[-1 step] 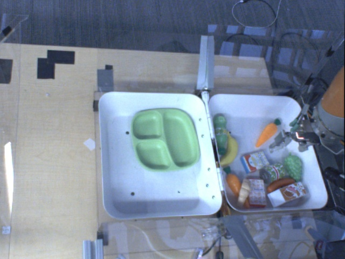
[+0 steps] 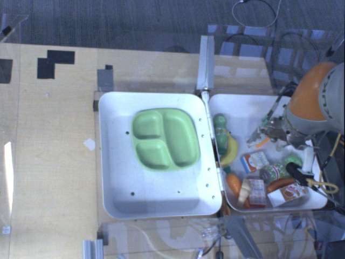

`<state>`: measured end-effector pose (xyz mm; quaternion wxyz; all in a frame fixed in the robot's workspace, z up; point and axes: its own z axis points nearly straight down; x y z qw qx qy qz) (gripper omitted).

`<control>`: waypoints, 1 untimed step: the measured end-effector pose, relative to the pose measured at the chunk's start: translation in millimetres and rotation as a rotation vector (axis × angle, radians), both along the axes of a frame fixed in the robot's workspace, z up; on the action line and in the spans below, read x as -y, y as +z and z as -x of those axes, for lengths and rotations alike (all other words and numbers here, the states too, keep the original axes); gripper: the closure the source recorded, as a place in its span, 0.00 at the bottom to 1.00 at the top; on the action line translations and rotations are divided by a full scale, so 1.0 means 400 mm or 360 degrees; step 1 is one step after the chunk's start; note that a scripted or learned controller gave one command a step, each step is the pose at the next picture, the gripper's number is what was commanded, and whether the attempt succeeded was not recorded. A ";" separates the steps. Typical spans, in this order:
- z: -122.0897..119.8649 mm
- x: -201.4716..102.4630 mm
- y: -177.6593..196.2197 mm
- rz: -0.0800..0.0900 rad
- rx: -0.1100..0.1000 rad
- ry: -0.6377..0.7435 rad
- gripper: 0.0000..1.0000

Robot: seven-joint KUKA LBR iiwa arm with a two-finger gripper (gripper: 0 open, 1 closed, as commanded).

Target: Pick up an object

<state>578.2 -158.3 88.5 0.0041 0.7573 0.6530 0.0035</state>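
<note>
reaching in from the right, the arm (image 2: 318, 99) hung over the right bin (image 2: 245, 108), still at the approach step; how its gripper (image 2: 269, 129) stood i couldn't tell. the left bin (image 2: 110, 161) held a green tray (image 2: 164, 139). candidates lay cluttered below the gripper: banana (image 2: 230, 151), carton (image 2: 254, 162), orange (image 2: 233, 184). next, it needed a clean descent onto one item.
</note>
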 end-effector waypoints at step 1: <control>-0.006 -0.005 0.027 -0.0003 0.0007 0.0006 1.00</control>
